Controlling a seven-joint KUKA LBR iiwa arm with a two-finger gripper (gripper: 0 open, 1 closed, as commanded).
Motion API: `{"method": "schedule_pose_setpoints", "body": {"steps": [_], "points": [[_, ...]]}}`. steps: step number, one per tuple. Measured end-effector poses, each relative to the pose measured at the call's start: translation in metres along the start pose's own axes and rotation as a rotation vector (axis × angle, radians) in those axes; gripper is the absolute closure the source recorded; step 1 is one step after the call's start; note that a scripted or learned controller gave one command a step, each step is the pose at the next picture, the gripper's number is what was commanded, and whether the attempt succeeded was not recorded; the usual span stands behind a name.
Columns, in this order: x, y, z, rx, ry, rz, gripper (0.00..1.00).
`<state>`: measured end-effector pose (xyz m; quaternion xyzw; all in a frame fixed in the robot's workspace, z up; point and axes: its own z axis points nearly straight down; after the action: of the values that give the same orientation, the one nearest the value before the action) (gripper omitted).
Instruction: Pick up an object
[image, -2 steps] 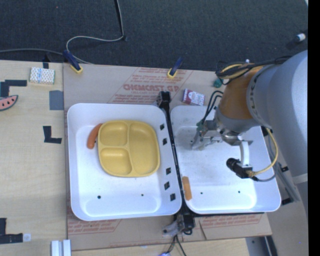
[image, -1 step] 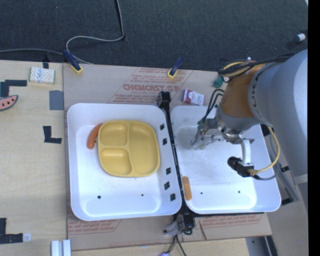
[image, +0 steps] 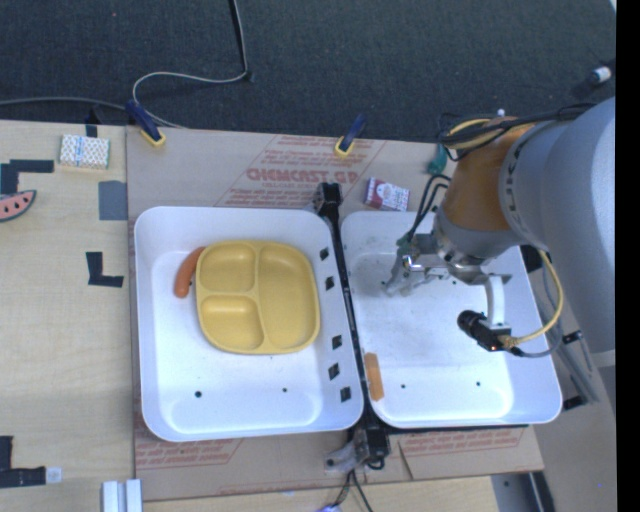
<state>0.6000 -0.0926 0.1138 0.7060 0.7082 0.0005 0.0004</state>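
Hovering low in the right bin (image: 520, 400), the gripper (image: 402, 277) has nothing visibly between its jaws; whether they are parted I cannot tell. Reach step, I'd say. An orange piece (image: 373, 376) lies at the bin's near-left edge; next it must shift nearer and descend.

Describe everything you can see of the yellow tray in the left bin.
The tray is pale yellow and looks like plastic, a rounded square with three compartments: two smaller at the top, one wide at the bottom. It lies flat, slightly turned, in the upper middle of the left bin. An orange sausage-shaped piece lies against its left edge.
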Motion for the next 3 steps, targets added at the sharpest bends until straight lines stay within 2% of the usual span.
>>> {"method": "schedule_pose_setpoints", "body": {"steps": [1, 2, 3], "points": [[0.000, 0.000, 0.000, 0.000, 0.000, 0.000, 0.00], [-0.005, 0.007, 0.028, 0.002, -0.001, 0.001, 0.00], [-0.005, 0.008, 0.019, -0.001, -0.002, 0.001, 1.00]]}}
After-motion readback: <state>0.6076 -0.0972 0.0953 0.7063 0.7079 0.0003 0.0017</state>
